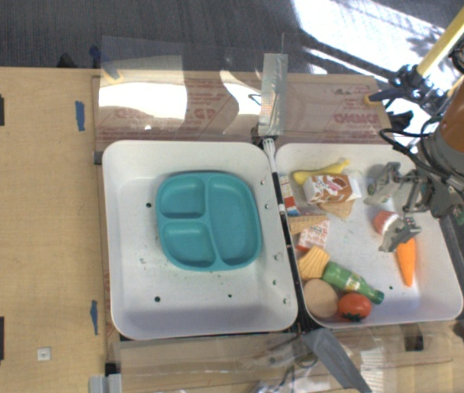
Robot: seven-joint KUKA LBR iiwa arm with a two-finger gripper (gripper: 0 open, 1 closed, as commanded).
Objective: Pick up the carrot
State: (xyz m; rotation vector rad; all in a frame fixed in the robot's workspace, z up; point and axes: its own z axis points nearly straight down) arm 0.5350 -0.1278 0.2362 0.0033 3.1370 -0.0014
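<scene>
Camera view has my claw (402,219) low in the right bin (448,305), over its right half, with the carrot (407,261) lying just below it on the bin floor. The carrot lies roughly along the bin's right wall, its thick end up toward my claw and its tip pointing down at the near edge. My claw seems to touch or nearly touch that thick end, but I cannot tell how wide my claw is spread, and I see nothing clamped in it. I judge that I am lined up over the top of the carrot rather than its middle, likely because that end is nearest my reach from the right.

Room is mixed. To the carrot's right the bin wall is near, so one side of a grip has little space. To its left the floor is bare for a stretch before the green bottle (351,281) and the tomato (354,305) at the near edge. A small red-and-white thing (385,221) sits just beside my claw on the left and could get nudged. The packets (327,188) and the banana (330,169) crowd the far left of this bin, well apart from the carrot. The teal tray (209,219) sits alone in the left bin (125,301).
</scene>
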